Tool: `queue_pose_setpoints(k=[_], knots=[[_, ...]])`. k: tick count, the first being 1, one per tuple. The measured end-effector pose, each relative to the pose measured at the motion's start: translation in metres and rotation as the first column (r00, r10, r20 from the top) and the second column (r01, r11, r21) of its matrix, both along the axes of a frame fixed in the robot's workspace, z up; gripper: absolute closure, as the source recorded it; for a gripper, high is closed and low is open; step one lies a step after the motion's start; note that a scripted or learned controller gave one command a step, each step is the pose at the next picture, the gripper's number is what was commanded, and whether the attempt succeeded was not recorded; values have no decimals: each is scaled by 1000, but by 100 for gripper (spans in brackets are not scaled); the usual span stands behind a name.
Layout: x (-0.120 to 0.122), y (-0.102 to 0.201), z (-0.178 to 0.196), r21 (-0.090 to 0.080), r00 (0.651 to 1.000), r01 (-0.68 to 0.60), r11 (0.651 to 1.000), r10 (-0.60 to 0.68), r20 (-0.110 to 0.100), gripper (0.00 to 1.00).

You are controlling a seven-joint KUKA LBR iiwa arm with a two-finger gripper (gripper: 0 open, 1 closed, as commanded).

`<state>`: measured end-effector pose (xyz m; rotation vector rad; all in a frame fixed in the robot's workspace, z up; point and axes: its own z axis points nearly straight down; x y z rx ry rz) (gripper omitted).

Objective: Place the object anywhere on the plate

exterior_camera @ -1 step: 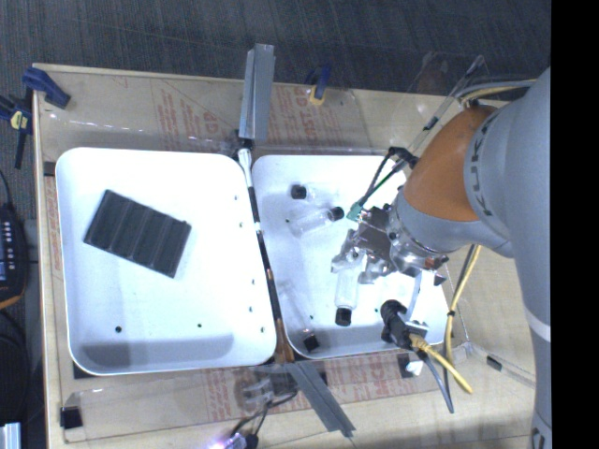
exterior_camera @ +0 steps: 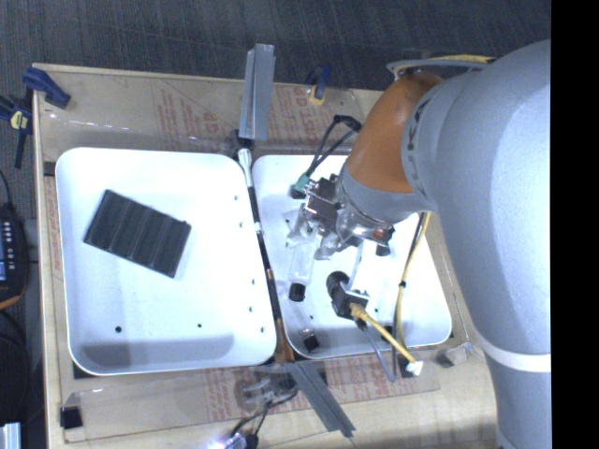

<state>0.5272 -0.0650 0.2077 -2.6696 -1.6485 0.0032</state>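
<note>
Grey arm (exterior_camera: pixel 487 185) over right bin (exterior_camera: pixel 435 321)

2 white bins: left bin (exterior_camera: pixel 75 251) and right bin (exterior_camera: pixel 435 321), side by side on one bench (exterior_camera: pixel 140 92). 1 dark ribbed plate (exterior_camera: pixel 138 233), in the left bin. 1 arm (exterior_camera: pixel 487 204), 1 gripper (exterior_camera: pixel 314 241). At least 2 small dark objects in the right bin: one (exterior_camera: pixel 297 292) mid-bin, one (exterior_camera: pixel 311 342) near the front wall. 2 blue clamps: (exterior_camera: pixel 45 86), (exterior_camera: pixel 320 82).
</note>
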Motion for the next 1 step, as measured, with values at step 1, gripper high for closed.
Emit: queue_pose_setpoints(k=[1], knots=[[-45,42,-18,-2,952,305,952,-305,-5,100]])
